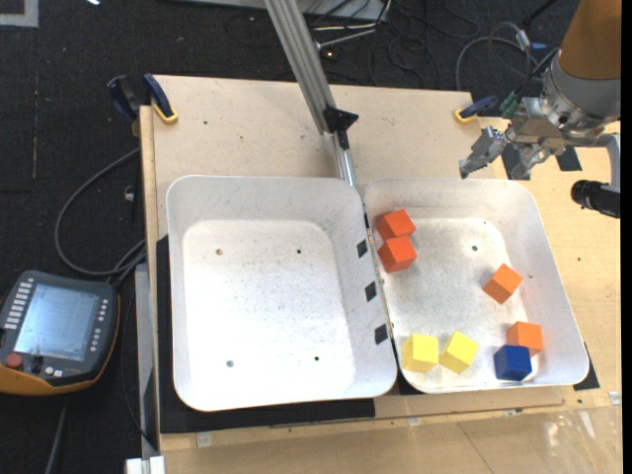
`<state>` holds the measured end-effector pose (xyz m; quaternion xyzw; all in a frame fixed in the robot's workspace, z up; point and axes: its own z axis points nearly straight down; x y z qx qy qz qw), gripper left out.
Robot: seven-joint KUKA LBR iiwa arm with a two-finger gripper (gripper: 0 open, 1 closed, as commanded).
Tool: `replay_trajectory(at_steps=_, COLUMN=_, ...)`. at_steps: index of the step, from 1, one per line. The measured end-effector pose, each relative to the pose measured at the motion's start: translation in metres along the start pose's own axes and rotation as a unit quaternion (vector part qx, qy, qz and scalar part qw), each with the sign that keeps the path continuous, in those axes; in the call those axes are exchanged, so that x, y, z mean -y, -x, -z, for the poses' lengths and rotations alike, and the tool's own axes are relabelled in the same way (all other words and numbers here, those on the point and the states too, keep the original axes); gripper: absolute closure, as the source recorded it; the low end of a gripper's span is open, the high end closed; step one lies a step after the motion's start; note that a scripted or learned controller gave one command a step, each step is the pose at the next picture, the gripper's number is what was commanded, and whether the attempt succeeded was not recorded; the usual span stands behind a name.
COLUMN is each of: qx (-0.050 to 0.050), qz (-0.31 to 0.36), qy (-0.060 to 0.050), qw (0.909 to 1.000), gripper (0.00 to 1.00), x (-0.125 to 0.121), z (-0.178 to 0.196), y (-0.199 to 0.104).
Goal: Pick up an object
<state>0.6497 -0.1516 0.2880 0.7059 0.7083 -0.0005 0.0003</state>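
Observation:
The right bin (449, 197) holds several small cubes. Two orange cubes (396, 223) (398, 254) sit touching near its left wall. Another orange cube (503, 283) lies at mid-right, and a fourth (525, 336) rests against a blue cube (513, 362) in the near right corner. Two yellow cubes (422, 352) (459, 352) lie side by side along the near wall. My gripper (499, 158) hangs above the bench just beyond the bin's far right rim, open, with nothing between its fingers and well apart from every cube.
The left bin (259, 282) stands beside the right one. A slanted metal pole (301, 52) runs down to the gap between the bins. Yellow clamps (163, 113) (466, 113) grip the bench's far edge. A teach pendant (54, 329) lies off the bench at left.

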Motion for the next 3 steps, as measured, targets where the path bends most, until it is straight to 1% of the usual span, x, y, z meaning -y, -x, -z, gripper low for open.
replay_trajectory(at_steps=1, qx=-0.001, qz=-0.004, qy=-0.005, qw=1.0000, gripper=0.00, x=0.053, z=-0.104, y=0.024)
replay_trajectory(at_steps=2, qx=0.000, qz=0.001, qy=0.003, qw=1.0000, gripper=0.00, x=0.089, z=-0.173, y=0.062)
replay_trajectory(at_steps=3, qx=0.000, qz=-0.001, qy=0.000, qw=1.0000, gripper=0.00, x=0.085, z=-0.194, y=0.064)
